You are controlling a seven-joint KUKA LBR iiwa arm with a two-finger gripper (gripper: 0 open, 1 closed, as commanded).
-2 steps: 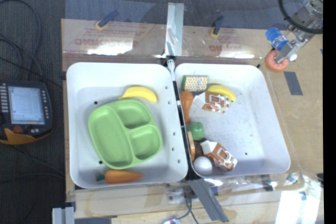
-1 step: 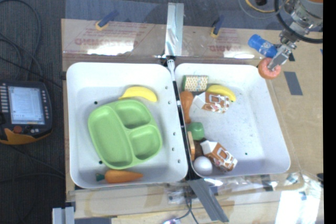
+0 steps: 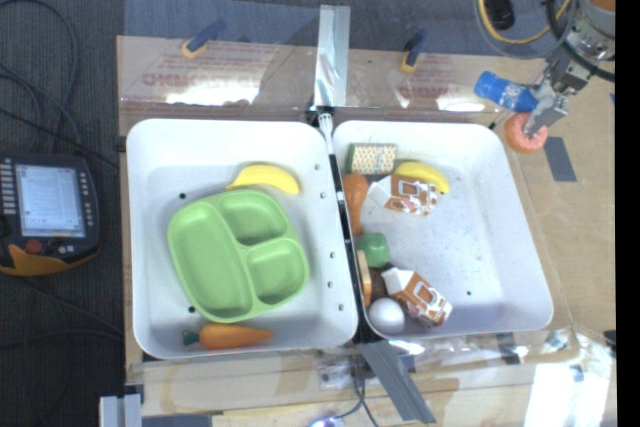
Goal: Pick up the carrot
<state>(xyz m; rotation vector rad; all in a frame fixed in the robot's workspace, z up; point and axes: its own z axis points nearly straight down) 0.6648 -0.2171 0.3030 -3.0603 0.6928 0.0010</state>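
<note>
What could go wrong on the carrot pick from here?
1. The carrot lies against the left bin's front wall, beside the green tray; fingers may hit either.
2. An orange item in the right bin may be mistaken for it.
3. The gripper starts beyond the right bin, a long crossing.

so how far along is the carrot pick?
Nothing looks done yet. The carrot lies at the front of the left bin, beside the green plate, untouched. The hand is up past the right bin's far corner, over the bench near an orange ring, with no carrot in it. Left to do: travel over, descend, grasp, lift.
</note>
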